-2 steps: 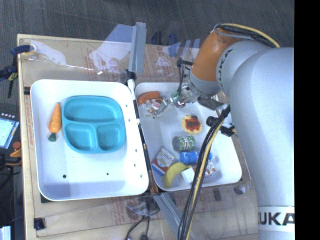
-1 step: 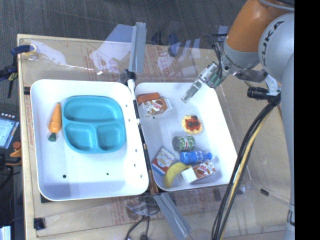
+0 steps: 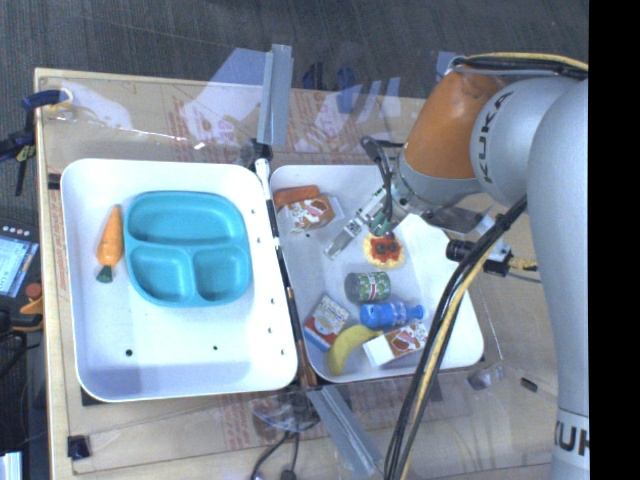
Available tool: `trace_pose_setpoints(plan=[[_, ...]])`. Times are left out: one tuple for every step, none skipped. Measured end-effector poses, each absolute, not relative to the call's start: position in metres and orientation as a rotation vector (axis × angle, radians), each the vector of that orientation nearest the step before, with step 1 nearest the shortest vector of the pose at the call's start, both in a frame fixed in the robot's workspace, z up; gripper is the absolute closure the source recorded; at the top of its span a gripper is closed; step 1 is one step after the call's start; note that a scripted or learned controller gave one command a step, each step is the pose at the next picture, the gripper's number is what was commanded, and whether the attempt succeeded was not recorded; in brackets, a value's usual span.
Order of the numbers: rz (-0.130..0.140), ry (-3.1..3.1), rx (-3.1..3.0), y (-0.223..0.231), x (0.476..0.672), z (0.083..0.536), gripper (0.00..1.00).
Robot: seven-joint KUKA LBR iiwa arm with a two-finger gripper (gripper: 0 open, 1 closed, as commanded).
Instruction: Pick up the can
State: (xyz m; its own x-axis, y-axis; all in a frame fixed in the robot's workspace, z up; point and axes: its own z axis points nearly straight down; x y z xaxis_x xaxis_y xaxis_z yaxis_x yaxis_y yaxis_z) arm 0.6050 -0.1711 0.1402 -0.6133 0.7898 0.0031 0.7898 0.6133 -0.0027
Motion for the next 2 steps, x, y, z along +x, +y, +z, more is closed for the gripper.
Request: trace_pose_setpoints(plan=[[0.001, -2.833, -1.346, -0.15, 0.557, 0.09, 0.0], [0.003, -2.802, -1.413, -0.153, 0.636, 0.091, 0.0]])
